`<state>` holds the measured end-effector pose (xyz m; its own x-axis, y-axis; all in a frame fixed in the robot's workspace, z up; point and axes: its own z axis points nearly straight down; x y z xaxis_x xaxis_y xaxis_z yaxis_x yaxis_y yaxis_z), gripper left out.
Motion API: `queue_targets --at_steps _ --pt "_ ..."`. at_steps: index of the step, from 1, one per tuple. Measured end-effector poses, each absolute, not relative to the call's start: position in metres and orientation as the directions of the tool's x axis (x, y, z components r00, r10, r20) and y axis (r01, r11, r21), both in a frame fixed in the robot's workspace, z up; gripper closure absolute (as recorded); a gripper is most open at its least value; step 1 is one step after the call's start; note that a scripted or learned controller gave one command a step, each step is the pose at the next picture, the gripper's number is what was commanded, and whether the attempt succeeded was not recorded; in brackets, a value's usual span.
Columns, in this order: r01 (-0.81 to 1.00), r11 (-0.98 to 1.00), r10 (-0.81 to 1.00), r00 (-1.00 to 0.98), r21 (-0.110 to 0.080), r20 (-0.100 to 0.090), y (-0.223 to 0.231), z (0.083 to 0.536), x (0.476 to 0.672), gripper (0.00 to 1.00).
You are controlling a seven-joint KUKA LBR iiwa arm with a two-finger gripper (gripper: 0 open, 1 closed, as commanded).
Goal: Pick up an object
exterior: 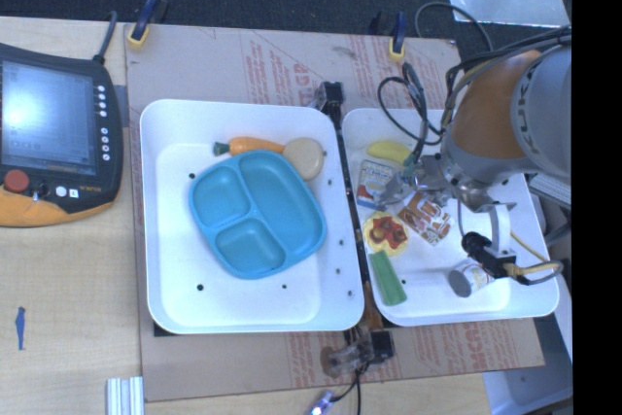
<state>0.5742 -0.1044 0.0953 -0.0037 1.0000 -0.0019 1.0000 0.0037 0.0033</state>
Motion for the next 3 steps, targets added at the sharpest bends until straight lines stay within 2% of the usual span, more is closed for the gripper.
queue_targets --at_steps 1,2,3 --pt "1.0 0.002 1.0 -0.002 0.001 -0.002 -0.151 0.167 0.625 0.0" --pt "1.0 0.005 1.0 -0.005 -0.006 0.0 -0.12 0.091 0.655 0.0" --pt "1.0 0.009 1.0 -0.009 -0.022 0.003 -0.121 0.1 0.653 1.0"
